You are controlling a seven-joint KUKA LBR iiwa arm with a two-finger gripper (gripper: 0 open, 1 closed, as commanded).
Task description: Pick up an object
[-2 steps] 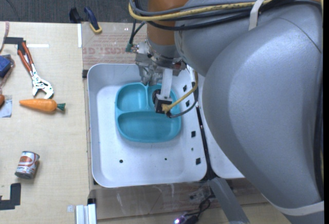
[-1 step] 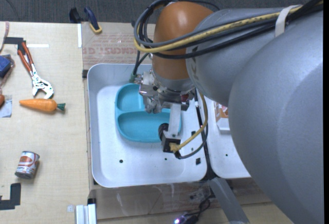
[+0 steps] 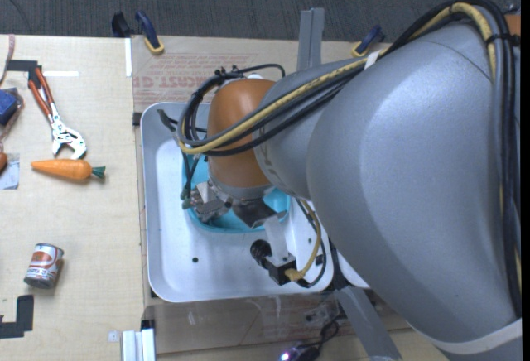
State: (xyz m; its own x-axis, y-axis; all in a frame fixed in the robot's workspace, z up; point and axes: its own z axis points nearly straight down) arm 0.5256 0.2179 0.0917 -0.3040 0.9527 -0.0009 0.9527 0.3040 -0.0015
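The gripper [image 3: 201, 200], grip state impossible to tell, hovers over a blue object [image 3: 276, 204], seemingly light, rigid plastic, best pinched at its rim.

The large grey robot arm [image 3: 397, 177] covers most of the shallow white plastic bin [image 3: 161, 210], leaving its left wall and part of its floor exposed; the second bin is hidden under the arm apart from a sliver of white rim at the lower right. The gripper [image 3: 207, 200] sits beneath the orange wrist band [image 3: 240, 136], and whether its fingers are open or closed cannot be told. A flat turquoise object [image 3: 228, 219] shows as a curved edge under the wrist, its shape and kind unclear. At the left edge, a blue item [image 3: 7, 107] is cut off. The small silver and red can [image 3: 43, 264] carries an unreadable label.
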